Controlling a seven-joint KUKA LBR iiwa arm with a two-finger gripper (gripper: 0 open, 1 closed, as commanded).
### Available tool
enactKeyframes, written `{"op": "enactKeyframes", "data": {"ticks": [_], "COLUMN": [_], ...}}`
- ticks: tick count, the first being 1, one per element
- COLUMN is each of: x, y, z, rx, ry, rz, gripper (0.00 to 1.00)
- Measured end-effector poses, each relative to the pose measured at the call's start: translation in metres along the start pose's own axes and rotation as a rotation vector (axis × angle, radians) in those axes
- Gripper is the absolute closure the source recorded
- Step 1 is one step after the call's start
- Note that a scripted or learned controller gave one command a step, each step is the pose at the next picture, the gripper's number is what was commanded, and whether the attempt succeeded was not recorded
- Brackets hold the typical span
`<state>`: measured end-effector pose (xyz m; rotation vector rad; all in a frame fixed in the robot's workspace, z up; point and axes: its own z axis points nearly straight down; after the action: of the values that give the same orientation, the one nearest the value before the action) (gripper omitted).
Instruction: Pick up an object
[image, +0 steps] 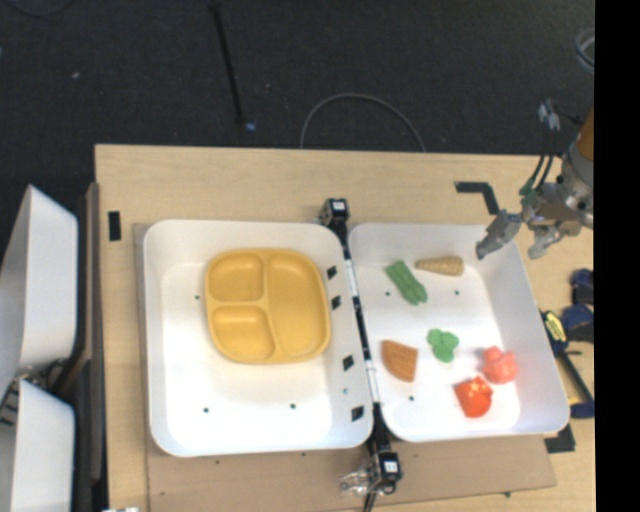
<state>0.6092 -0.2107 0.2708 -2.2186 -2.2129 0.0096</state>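
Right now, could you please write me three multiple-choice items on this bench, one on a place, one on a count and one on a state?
1. Where does the yellow three-compartment plastic plate lie?
A. in the left white bin
B. in the right white bin
C. on the bare bench

2. How many small toy food pieces lie in the right white bin?
A. three
B. six
C. nine

3. What is the state of the end effector?
A. open, above the right bin's far right corner, holding nothing
B. shut on the plate
C. resting in the left bin

Answers: 1 A, since the plate lies inside the left bin's walls. 2 B: two green, one tan, one orange, one pink, one red. 3 A, since its fingers stand apart with nothing between them.
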Motion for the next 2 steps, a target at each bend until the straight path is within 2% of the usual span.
{"op": "enactKeyframes", "data": {"ticks": [1,2], "x": [0.001,0.001], "y": [0.002,0.010], "z": [-0.007,0.037], "rx": [-0.012,-0.008], "ry": [-0.002,-0.003], "rz": [-0.003,-0.005], "gripper": [0.00,0.00]}}
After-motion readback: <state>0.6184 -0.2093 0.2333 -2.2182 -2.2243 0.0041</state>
